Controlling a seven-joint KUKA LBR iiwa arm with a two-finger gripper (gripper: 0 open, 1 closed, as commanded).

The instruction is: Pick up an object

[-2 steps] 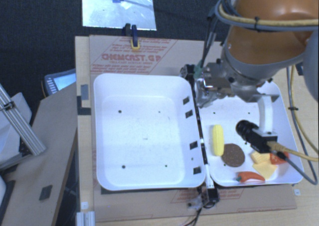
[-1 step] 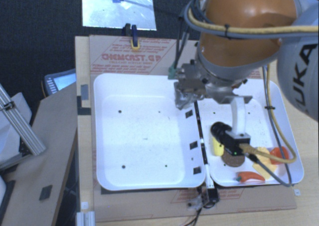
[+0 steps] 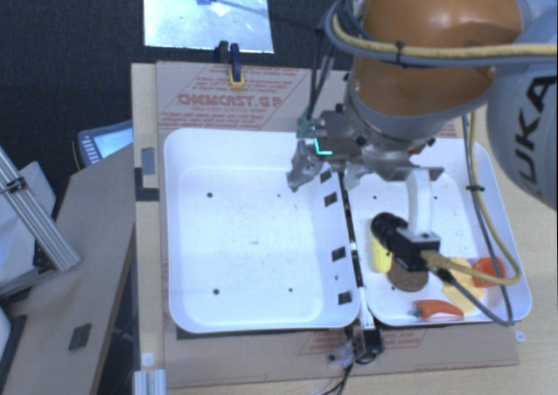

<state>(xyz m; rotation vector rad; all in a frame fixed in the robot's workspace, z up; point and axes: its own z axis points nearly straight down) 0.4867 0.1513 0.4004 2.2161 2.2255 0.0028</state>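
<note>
On the left of your bench sits the left bin (image 3: 244, 245), a bare white floor with a few dark dots. Along the seam between the bins runs a dark divider strip (image 3: 347, 228). Above that seam hangs the gripper (image 3: 327, 171), under the big orange wrist (image 3: 427, 31), near the far rim; whether it is released or clenched you cannot tell from this angle, and nothing shows in its grasp. To the right, the right bin (image 3: 514, 297) holds the candidates: a yellow piece (image 3: 381, 255), a brown round thing (image 3: 407, 278), an orange piece (image 3: 488, 269) and a small orange-red one (image 3: 436, 309), clustered at the near end. You appear to be at the approach step; next, pick one target, travel over the cluster and descend squarely.
</note>
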